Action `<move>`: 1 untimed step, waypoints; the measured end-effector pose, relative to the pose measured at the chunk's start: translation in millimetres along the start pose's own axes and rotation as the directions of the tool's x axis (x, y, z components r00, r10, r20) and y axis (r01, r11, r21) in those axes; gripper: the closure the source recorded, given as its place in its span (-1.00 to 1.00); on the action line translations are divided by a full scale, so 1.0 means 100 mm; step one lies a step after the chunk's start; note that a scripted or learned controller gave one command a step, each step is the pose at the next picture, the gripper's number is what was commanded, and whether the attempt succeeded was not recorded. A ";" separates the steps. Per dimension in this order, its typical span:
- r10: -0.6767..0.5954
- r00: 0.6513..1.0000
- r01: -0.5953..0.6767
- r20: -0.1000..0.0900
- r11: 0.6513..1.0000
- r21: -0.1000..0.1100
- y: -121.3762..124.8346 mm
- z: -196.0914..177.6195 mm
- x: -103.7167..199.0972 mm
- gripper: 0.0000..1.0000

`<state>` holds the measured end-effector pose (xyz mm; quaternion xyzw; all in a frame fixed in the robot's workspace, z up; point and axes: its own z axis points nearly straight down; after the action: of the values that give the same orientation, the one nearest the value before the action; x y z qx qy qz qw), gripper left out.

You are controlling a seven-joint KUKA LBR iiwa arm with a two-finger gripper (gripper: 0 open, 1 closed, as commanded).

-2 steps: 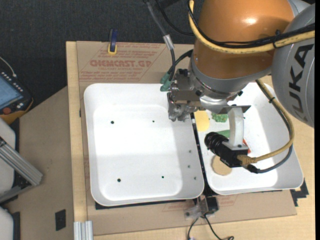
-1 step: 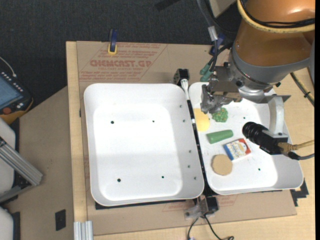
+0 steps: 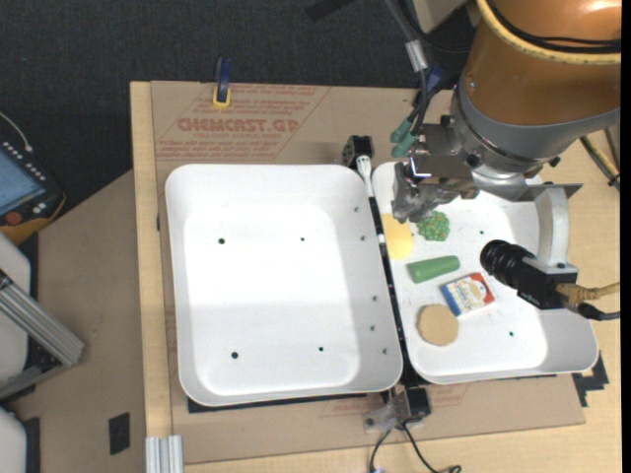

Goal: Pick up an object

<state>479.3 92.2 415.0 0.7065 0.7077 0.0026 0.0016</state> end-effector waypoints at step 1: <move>0.000 1.000 0.000 0.001 1.000 0.002 0.00 -0.08 0.18 1.00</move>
<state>479.5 110.5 423.1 0.7064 0.7078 0.0015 0.0010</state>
